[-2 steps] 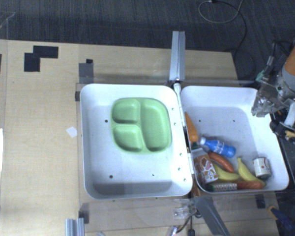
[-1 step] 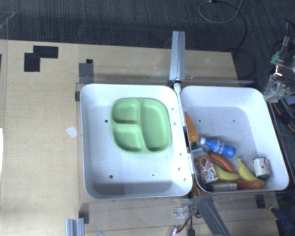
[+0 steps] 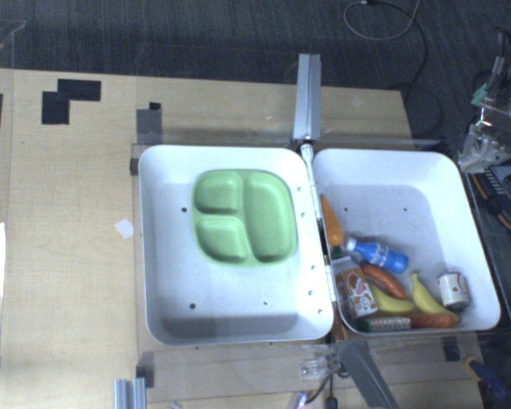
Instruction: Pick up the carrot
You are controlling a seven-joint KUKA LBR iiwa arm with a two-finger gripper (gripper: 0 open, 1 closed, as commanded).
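Camera view, looking down at a slant: two shallow white bins sit side by side on the wooden desk. Left bin carries a green divided plate, lying flat toward that bin's 12 o'clock side. Right bin has its goods gathered from 9 o'clock round to 6 o'clock. The carrot lies long and orange against the right bin's 9 o'clock wall, just beside the divider between the bins, its length running roughly 12 to 6. At the carrot's 4 o'clock lies a clear bottle with a blue label, near it but seemingly not touching. Below the bottle sit a red-and-white packet, an orange-red sausage-like piece, a yellow banana, and a small tin can toward 5 o'clock. The hand hangs at the picture's 3 o'clock edge, outside the right bin and well apart from the carrot; how far open it stands I cannot tell.
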